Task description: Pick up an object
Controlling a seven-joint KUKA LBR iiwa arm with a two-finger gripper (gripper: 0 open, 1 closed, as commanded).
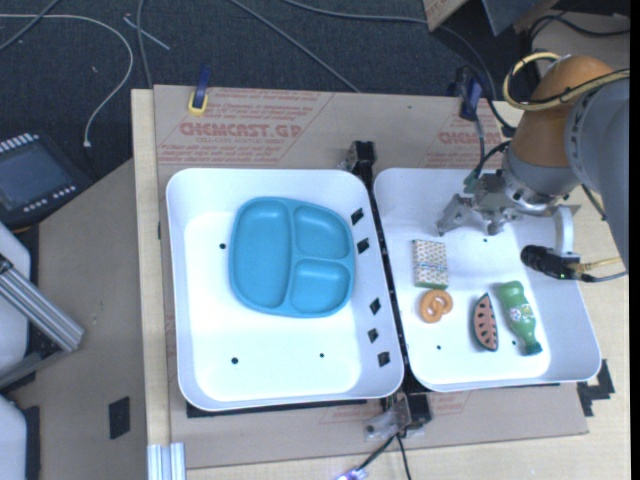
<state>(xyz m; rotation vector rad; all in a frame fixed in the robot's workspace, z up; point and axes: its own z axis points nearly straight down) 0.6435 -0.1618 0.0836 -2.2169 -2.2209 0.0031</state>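
Several small objects lie in the right bin (410, 203): a patterned square packet (430, 261), an orange ring-shaped pretzel (435, 305), a watermelon slice (485, 321) and a green bottle (520, 316). My gripper (473, 211) hangs over the far part of this bin, up and to the right of the packet and apart from it. I see nothing held in it. The grey arm with its orange band (550, 118) comes in from the right.
A blue divided plate (290, 256) lies in the left bin (280, 363). A black divider with clips (372, 268) runs between the bins. A black connector and cable (548, 260) hang off the wrist above the bottle. Cardboard (250, 123) surrounds the bins.
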